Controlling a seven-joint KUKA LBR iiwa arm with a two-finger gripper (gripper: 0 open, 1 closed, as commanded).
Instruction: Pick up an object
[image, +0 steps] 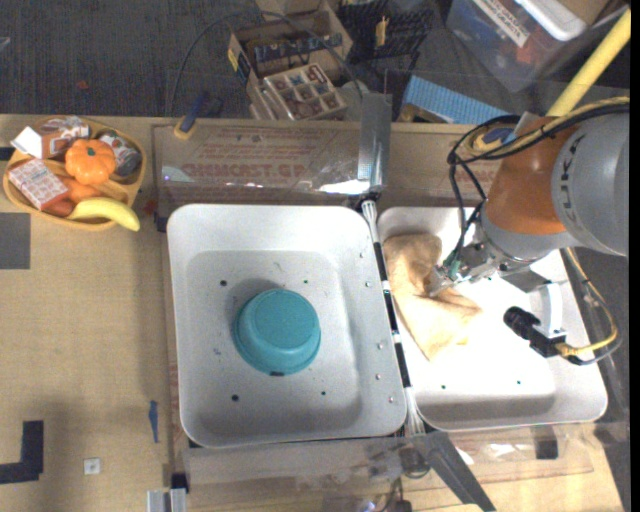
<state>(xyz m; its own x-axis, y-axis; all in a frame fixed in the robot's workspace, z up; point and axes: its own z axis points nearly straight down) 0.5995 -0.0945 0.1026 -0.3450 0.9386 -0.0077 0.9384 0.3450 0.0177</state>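
Note:
A crumpled tan cloth lies along the left side of the right bin. My gripper is down on the cloth's upper middle, where the fabric looks bunched against it. The grey arm with its orange band reaches in from the upper right. A teal bowl sits upside down in the middle of the left bin, well away from the gripper.
A black cable fitting hangs off the arm over the right bin. A basket of toy food stands on the bench at the far left. Clear plastic wrap lies behind the bins.

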